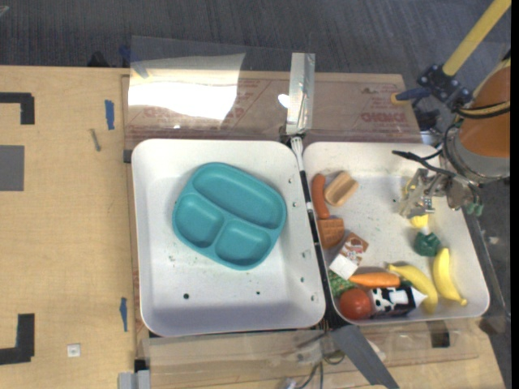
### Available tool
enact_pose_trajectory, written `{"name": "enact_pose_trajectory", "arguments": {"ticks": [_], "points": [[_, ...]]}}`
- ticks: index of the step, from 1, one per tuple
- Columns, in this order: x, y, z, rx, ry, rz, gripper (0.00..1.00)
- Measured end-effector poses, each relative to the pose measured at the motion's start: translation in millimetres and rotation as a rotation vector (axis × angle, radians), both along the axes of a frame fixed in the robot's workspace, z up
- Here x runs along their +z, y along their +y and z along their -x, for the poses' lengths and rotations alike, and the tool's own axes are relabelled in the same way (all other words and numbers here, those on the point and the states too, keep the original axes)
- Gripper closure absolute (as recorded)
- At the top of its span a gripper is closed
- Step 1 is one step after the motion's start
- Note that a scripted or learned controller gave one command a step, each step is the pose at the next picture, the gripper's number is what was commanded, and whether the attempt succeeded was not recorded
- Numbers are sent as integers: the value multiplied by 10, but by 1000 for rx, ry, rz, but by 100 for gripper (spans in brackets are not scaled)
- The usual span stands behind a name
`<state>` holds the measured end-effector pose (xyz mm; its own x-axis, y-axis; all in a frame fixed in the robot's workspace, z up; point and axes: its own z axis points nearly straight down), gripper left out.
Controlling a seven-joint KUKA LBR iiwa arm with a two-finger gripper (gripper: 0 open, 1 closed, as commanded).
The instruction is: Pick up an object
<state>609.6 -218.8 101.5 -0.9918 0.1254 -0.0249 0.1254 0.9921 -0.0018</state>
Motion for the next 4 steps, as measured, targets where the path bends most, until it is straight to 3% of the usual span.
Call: {"name": "enact_pose_trajectory", "arguments": {"ticks": [1,2,3,4], "points": [[-11,2,5,0,2,0,0],[-133,-18,127,-17,15,-5,0],[0,-18,85,-15,1,-1,100],[-12,-16,90,-15,3,-2,0]]}}
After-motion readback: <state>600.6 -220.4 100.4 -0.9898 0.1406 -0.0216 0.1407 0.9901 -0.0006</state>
